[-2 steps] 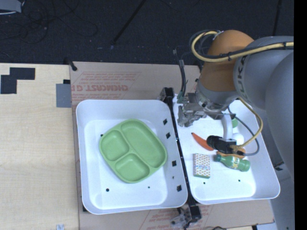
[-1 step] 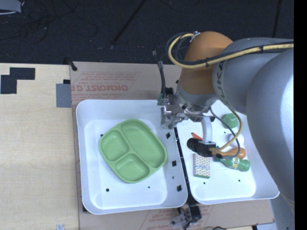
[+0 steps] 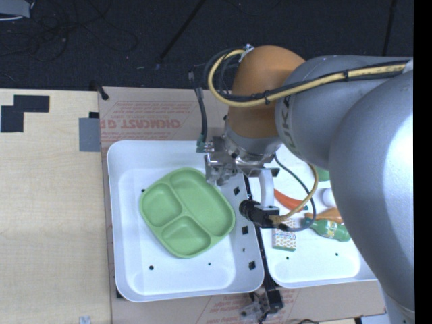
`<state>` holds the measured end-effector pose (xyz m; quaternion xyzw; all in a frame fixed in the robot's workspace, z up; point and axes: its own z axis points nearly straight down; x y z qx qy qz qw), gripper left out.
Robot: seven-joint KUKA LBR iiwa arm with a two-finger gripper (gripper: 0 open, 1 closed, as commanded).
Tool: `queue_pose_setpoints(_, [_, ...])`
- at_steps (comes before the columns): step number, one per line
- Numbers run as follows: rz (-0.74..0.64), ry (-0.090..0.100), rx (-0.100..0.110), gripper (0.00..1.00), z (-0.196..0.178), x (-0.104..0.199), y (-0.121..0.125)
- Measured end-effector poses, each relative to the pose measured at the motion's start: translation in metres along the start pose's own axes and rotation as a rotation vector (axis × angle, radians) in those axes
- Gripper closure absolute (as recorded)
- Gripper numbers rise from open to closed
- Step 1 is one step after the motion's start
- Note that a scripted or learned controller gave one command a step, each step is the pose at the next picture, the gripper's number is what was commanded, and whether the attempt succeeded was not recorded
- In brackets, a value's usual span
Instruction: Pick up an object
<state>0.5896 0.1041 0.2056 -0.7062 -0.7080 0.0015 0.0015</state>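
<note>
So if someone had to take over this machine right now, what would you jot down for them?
Gripper: low over the seam between the two bins, at the green plate's upper right edge. Whether it is open or shut cannot be told; nothing is seen held.
Left bin: the three-part green plate, lying flat.
Right bin: small items beside the arm, among them an orange piece, a green packet and a patterned square.
Done: no pick yet.
Left: grasp one object and lift it.
</note>
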Motion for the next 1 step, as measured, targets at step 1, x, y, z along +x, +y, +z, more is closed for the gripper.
queue_pose_setpoints(1, [0.001,0.000,-0.001,0.00,-0.0005,-0.0003,0.0004])
